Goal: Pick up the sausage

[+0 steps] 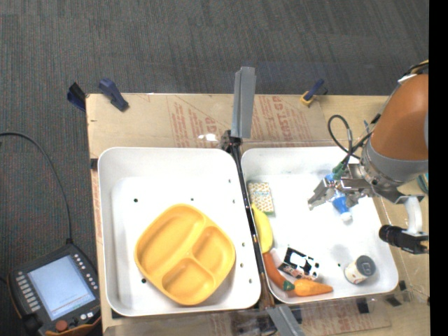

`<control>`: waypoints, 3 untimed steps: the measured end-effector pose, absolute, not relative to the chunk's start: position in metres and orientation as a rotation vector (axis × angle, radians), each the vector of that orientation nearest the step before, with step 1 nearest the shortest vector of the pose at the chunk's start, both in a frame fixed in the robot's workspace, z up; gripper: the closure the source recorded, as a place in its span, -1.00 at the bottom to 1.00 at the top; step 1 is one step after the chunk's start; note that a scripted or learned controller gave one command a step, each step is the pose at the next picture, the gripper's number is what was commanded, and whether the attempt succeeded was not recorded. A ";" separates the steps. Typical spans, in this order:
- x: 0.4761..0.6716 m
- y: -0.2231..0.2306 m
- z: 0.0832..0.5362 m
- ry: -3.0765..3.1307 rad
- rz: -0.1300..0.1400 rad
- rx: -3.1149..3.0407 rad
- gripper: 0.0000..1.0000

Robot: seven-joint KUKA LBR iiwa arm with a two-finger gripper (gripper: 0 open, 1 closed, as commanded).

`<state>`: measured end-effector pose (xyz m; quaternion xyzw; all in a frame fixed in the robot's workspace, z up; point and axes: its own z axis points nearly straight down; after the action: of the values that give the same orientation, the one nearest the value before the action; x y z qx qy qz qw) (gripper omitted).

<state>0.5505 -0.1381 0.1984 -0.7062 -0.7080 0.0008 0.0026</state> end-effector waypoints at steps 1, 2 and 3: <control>0.551 -0.138 0.207 -2.218 0.003 -2.213 1.00; 0.507 -0.119 0.166 -1.769 0.005 -2.589 1.00; 0.547 -0.048 0.217 -1.690 0.004 -2.644 1.00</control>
<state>0.5466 -0.0476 0.2167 -0.8427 -0.5384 0.0014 0.0019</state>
